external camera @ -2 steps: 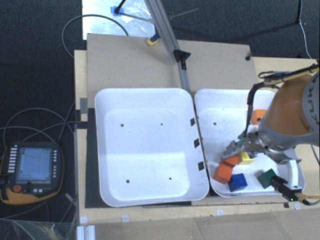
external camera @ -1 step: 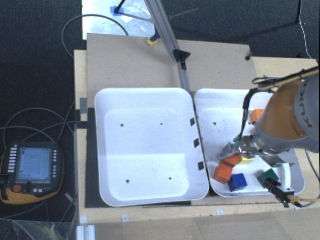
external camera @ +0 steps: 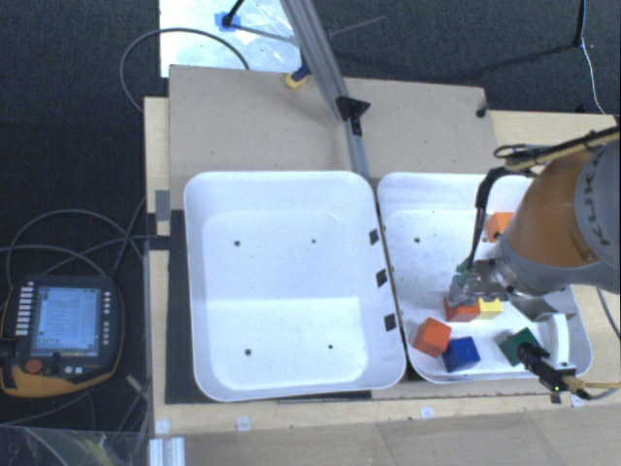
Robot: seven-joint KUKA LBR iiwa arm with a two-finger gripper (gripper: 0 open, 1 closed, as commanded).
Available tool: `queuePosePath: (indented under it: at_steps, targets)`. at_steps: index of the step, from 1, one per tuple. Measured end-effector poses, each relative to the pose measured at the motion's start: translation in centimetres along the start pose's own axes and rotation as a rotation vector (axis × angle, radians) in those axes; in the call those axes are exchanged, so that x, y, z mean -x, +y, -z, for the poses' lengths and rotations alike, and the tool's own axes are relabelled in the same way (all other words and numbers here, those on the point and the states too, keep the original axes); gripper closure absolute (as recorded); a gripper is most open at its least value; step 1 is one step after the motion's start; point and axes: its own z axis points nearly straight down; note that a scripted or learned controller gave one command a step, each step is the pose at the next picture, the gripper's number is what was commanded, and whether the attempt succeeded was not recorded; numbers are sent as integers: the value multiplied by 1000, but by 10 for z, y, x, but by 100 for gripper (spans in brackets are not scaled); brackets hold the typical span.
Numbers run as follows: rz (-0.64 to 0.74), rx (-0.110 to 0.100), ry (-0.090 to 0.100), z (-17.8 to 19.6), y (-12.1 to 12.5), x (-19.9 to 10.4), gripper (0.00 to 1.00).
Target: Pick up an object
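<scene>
Several small blocks lie in the right bin (external camera: 417, 212). A red block (external camera: 460, 310) and a yellow block (external camera: 490, 307) sit side by side right under my gripper (external camera: 473, 286), which is low over them near the bin floor. An orange block (external camera: 432, 336) and a blue block (external camera: 461, 353) rest closer to the front wall. At the front right corner lies a green block (external camera: 520, 342). Another orange piece (external camera: 498, 225) peeks out behind the arm. The wrist hides the tops of the red and yellow blocks.
The left bin (external camera: 281, 280) stands beside the right one, divided by a ridge with black clips (external camera: 380, 278). A slanted metal pole (external camera: 325, 56) crosses the back of the bench. A teach pendant (external camera: 60, 333) lies on the floor at left.
</scene>
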Motion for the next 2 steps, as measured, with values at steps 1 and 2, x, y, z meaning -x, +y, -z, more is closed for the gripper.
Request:
queuePosePath:
  at_steps: [1, 2]
  targets:
    - [2, -12, 6, 54, -7, -3, 100]
    - [3, -10, 5, 108, -3, -2, 100]
